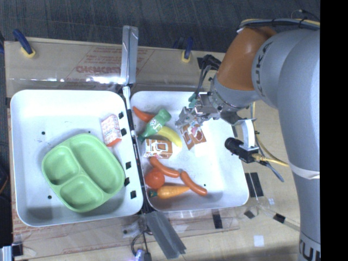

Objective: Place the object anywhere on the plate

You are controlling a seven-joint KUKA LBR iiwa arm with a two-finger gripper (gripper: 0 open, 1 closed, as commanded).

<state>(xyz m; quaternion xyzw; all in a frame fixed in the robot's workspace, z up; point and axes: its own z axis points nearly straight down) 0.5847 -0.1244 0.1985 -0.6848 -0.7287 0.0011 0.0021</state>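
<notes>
The green three-compartment plate [82, 173] lies in the left bin [32, 105], with nothing on it. My gripper [190, 119] hangs over the upper middle of the right bin [231, 186]. It is shut on the top edge of a small brown-and-white packet [195, 136]. The packet dangles tilted just below the fingers and casts a faint shadow on the bin floor. The plate is far to the left of the gripper, across the divider between the bins.
A small orange-and-white carton [110, 129] lies in the left bin beside the plate's upper right rim. In the right bin's left half lie a green bottle [155, 124], a banana [169, 136], a carton [157, 147], sausages [193, 182], a tomato [155, 179] and a carrot [173, 191].
</notes>
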